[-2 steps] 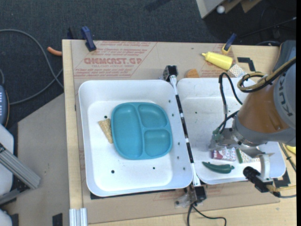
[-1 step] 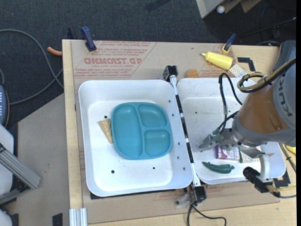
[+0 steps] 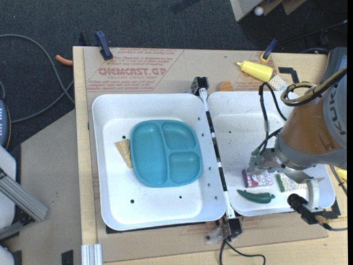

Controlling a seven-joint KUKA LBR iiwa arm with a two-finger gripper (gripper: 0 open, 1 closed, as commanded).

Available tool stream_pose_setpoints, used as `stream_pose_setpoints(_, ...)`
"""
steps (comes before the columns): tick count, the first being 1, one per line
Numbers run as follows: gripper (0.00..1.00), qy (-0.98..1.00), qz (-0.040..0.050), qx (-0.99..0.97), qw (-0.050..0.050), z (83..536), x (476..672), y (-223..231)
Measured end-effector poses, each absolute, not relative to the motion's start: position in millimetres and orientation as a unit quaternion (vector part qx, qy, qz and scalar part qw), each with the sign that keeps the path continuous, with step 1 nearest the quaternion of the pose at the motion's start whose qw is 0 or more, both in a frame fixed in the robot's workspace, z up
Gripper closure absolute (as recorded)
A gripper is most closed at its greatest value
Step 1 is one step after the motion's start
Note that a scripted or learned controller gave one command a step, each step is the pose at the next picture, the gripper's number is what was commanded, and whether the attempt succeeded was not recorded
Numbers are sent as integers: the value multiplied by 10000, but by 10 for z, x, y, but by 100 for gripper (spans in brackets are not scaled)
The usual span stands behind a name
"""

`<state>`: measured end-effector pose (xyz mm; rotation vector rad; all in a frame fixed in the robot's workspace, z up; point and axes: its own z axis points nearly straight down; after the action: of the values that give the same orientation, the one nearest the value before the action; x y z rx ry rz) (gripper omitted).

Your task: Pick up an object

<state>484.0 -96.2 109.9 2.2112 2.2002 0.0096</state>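
Probably going for the pink-and-white packet [image 3: 257,178], lying flat on the floor of the right bin [image 3: 237,115], toward its near edge. Looks light, thin and a little crinkly; likely to slide on the smooth white plastic rather than resist, and likely to buckle if squeezed hard. Best taken across its short width, pressing down to the bin floor first so as to get under the edges; hard to say whether thick enough to be pinched at all. Just beside it, toward the front, a green pod-shaped thing [image 3: 256,196]: rounder, plumper, probably rubbery or plastic, easier to clasp across its middle, and so a fair second choice. Farther right, a green-and-white wrapper [image 3: 287,181], partly under the arm [image 3: 311,131]. Gripper [image 3: 259,163] low in the right bin, directly at the packet's far end, touching it or nearly so; cannot tell which from this slant. Cannot tell either whether spread or pressed together, being dark and tucked under the wrist. Nothing seen held. Well apart in the left bin [image 3: 110,203], a teal divided plate [image 3: 165,152] with a tan cracker-like piece [image 3: 124,149] against its left edge: too wide and too far for this reach, by the look of it.
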Motion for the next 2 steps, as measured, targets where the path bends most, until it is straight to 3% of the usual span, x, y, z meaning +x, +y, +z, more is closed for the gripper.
stream_pose_setpoints(1,0,7053,30,7088,109,1098,4839,-962)
stream_pose_setpoints(2,0,7078,0,7064,5,942,6214,-1049)
